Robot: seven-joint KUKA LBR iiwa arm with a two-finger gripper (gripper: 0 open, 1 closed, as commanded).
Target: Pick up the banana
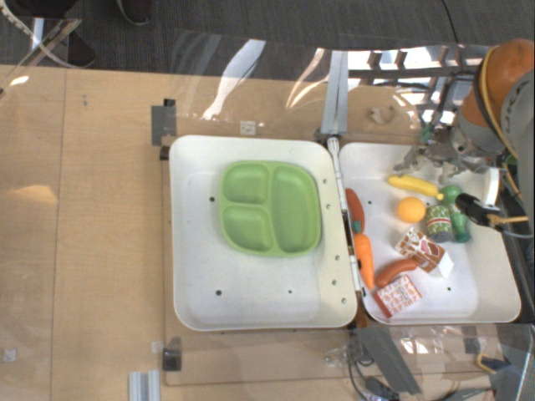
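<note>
From my seat I see the arm coming in at 3 o'clock, its gripper hanging over the far part of the right bin. I cannot tell how the jaws stand; the metal there is a blur against the white.

The banana lies in that bin just at 6 o'clock of the gripper, flat, its length running 10 to 4 o'clock. I cannot tell whether the gripper touches it. An orange sits just at 6 o'clock of the banana, and a green can sits beside the orange at 3 o'clock.

Along the bin's left wall lie a red pepper and, at its 6 o'clock, a carrot. A sausage lies near the carrot's 3 o'clock.

The left bin holds a green tray with three compartments.
</note>
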